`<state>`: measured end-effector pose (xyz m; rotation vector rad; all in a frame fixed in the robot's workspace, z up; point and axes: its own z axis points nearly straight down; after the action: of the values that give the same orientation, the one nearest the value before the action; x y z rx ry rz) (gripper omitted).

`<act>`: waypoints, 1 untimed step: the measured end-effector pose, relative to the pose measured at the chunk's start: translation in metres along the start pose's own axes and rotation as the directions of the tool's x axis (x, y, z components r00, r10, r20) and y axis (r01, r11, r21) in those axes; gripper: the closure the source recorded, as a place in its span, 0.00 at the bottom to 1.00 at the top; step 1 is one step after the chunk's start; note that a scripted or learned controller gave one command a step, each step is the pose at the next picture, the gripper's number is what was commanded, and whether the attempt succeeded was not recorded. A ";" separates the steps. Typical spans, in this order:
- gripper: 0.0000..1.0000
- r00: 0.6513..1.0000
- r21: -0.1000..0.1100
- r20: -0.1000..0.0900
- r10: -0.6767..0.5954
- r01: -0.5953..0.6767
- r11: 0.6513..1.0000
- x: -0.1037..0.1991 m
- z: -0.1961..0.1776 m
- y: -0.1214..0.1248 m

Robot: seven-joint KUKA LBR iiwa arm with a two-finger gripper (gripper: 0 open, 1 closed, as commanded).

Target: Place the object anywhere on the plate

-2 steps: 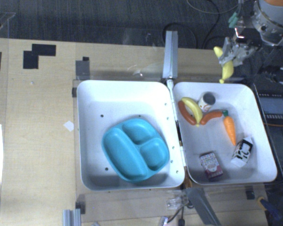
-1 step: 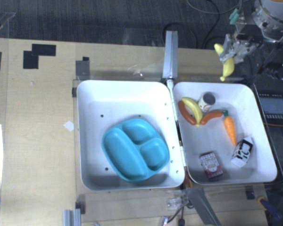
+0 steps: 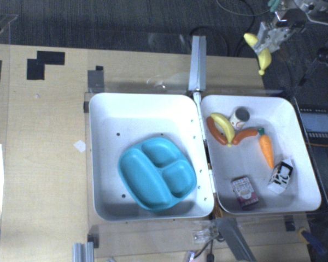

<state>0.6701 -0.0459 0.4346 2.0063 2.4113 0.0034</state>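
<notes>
Plate (image 3: pixel 157 172) in left bin (image 3: pixel 106 146)

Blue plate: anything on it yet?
No. The blue plate lies bare in the left bin; a yellow banana-like object hangs at the gripper, top right.

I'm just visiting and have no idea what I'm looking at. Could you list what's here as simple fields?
left bin: shallow white bin holding a blue three-compartment plastic plate
right bin: white bin with a yellow toy banana, orange toy carrot, sausages, small carton, box
end effector: raised beyond the right bin's far edge
held: a second yellow banana between its fingers
plate contents: nothing yet
</notes>
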 end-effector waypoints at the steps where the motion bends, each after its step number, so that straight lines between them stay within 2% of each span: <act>1: 1.00 0.936 0.000 0.000 -0.351 0.351 0.936 0.000 0.000 0.000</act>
<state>0.6701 -0.0454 0.4350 1.5434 2.7307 0.0028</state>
